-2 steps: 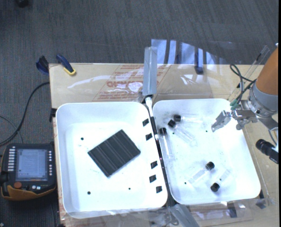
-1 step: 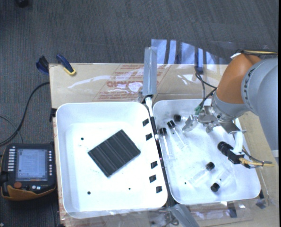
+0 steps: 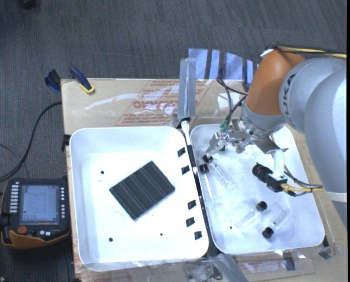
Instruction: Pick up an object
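A black ribbed rectangular pad (image 3: 142, 189) lies flat in the middle of the left bin (image 3: 83, 151). In the right bin (image 3: 313, 228) lie several small clear vials with black caps, one (image 3: 258, 208) near the middle, another (image 3: 270, 230) toward the front, and a clear tube (image 3: 219, 173) at the left. My gripper (image 3: 213, 150) hangs low over the right bin's back left corner, close to the divider, just above the clear tube. Nothing shows between its tips.
The grey arm with its orange band (image 3: 270, 88) covers the right bin's back right. A black cable plug (image 3: 266, 177) hangs from the wrist over the bin. Black clips (image 3: 190, 205) line the divider. A teach pendant (image 3: 35, 209) lies on the floor at left.
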Controlling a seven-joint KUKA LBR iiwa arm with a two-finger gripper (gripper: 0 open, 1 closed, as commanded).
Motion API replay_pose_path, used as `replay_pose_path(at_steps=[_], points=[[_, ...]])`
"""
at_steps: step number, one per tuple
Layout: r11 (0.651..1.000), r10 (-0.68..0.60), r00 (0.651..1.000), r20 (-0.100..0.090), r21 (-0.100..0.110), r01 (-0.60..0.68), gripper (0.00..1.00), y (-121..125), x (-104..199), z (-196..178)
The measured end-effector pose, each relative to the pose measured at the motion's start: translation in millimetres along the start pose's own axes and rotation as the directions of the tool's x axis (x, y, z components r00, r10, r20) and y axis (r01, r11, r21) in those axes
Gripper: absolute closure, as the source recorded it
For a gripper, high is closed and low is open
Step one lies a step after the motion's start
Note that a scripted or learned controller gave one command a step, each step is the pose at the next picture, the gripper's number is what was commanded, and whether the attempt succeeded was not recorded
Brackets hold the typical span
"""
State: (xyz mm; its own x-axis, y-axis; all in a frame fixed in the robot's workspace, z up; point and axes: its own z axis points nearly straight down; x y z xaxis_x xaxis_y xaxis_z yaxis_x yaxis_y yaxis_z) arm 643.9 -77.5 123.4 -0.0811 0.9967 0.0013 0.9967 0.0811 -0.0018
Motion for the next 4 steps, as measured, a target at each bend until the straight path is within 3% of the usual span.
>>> replay_pose_path(at_steps=[1, 2, 3, 4], points=[[0.994, -0.112, 0.994, 0.004, -0.002, 0.112, 0.00, -58, -6, 35], [0.987, -0.161, 0.987, 0.002, -0.004, 0.161, 0.00, -2, -24, -15], [0.989, -0.145, 0.989, -0.001, 0.005, 0.145, 0.00, -10, -7, 37], [0.990, -0.144, 0.990, -0.003, 0.005, 0.144, 1.00, -9, -8, 28]])
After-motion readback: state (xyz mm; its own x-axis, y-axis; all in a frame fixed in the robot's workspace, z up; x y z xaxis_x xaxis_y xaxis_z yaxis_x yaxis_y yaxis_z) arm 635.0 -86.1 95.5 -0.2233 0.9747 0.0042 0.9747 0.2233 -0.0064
